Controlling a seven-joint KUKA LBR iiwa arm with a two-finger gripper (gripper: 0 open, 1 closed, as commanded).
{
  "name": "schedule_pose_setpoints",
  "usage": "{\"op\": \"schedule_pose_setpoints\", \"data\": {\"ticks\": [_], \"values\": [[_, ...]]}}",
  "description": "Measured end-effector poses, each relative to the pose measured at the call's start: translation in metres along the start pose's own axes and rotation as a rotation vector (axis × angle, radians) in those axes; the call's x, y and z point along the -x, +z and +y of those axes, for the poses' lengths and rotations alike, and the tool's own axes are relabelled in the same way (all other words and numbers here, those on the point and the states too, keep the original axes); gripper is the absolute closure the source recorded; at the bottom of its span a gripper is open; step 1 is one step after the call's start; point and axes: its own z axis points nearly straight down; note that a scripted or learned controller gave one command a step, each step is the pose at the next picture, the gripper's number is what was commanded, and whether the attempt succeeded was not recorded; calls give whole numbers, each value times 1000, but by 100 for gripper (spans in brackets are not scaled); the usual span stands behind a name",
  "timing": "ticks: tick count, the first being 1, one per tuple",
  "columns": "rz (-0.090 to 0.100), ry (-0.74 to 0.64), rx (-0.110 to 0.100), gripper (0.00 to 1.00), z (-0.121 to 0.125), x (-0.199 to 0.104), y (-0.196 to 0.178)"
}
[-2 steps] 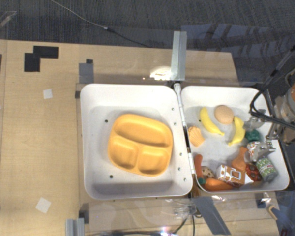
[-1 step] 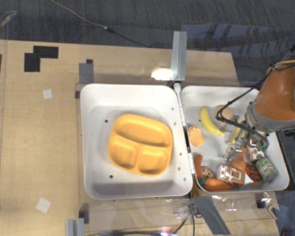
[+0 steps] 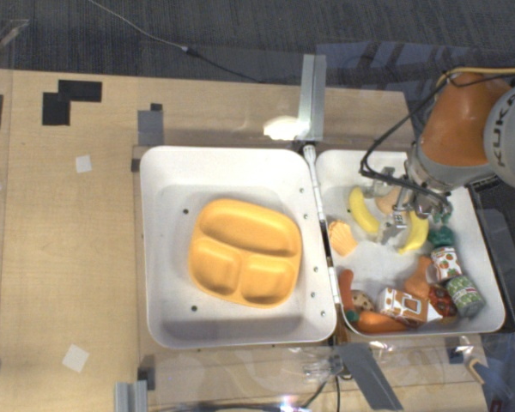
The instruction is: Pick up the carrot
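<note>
The carrot (image 3: 379,321) lies at the near edge of the right bin (image 3: 489,316), along its front wall, an orange shape with its tip pointing left. It is crowded: a small carton (image 3: 405,305) rests just above it, touching or overlapping it, and a red-orange piece (image 3: 347,283) stands just to its left. Further right in the same corner are a can (image 3: 446,264) and a second can (image 3: 465,297).

The gripper (image 3: 401,221) hangs well apart from the carrot, toward the far half of the right bin, over the gap between two bananas (image 3: 363,210). Nothing can be seen between its fingers; whether they stand wide or narrow cannot be told from this slanted view, since the wrist hides much of them. An orange wedge (image 3: 343,240) lies just left of the bananas, near the divider.

The left bin (image 3: 154,230) holds a yellow tray (image 3: 243,251) with compartments, and nothing of the task's concern.

As a judgement, the task is barely begun. The carrot is untouched and no grasp has been made. Left to do: bring the gripper toward the near edge, come down on the carrot without catching the carton or the bin wall, close, and lift. The wall and the crowding look like the main risk.
</note>
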Motion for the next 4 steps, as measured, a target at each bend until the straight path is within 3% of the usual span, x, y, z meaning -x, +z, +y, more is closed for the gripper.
{"op": "schedule_pose_setpoints", "data": {"ticks": [1,2,3,4], "values": [[3,43,1,0,36,29,0],[-11,38,0,100,37,33,-14],[-14,77,-4,100,23,-15,-180],[4,296,-3,100,-60,-13,-139]]}}
